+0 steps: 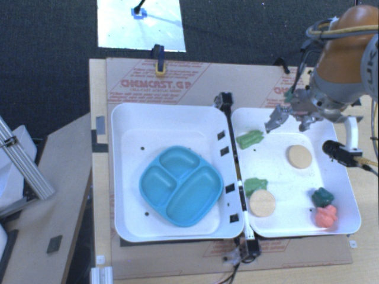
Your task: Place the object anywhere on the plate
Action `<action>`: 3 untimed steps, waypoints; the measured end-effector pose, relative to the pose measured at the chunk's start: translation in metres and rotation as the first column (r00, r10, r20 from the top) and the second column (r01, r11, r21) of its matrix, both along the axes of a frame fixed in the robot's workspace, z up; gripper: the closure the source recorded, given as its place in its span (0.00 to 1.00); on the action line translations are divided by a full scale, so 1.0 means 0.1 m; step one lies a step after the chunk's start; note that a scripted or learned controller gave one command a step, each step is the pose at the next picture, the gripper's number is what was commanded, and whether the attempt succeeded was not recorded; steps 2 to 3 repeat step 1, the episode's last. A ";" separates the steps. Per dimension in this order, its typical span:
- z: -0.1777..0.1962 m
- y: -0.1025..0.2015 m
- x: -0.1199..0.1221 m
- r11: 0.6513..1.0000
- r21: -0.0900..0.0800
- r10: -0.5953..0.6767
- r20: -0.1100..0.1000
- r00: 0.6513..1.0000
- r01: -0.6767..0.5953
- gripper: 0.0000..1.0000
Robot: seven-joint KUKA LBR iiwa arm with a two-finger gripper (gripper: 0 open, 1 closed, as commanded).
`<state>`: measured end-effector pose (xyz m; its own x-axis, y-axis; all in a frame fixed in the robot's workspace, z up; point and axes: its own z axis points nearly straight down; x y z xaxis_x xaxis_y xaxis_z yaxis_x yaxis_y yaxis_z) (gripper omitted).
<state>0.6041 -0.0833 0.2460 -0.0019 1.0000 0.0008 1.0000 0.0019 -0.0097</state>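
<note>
A blue divided plate (180, 185) lies in the left bin (127, 129). In the right bin (278, 152) lie a green piece (250, 138) at the back left, a tan disc (300, 156), a second tan disc (262, 203) touching another green piece (255, 184), and a teal piece (323, 196) above a pink one (325, 216). My gripper (291, 123) hangs over the back of the right bin, between the green piece and the first tan disc. Its fingers (275, 122) are spread, so it is open with nothing between them.
A black-clipped divider (232, 158) joins the two bins. A black fitting (339, 151) sticks out from the arm over the right bin's right side. Cardboard (177, 81) lies under the bins, with a yellow clamp (160, 64) at its back edge.
</note>
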 end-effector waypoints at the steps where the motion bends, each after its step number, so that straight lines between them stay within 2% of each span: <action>1: 0.06 0.00 0.02 1.000 -0.001 0.002 0.011 1.000 -0.002 0.00; 3: 0.06 0.00 0.02 1.000 -0.001 0.002 0.011 1.000 -0.002 0.00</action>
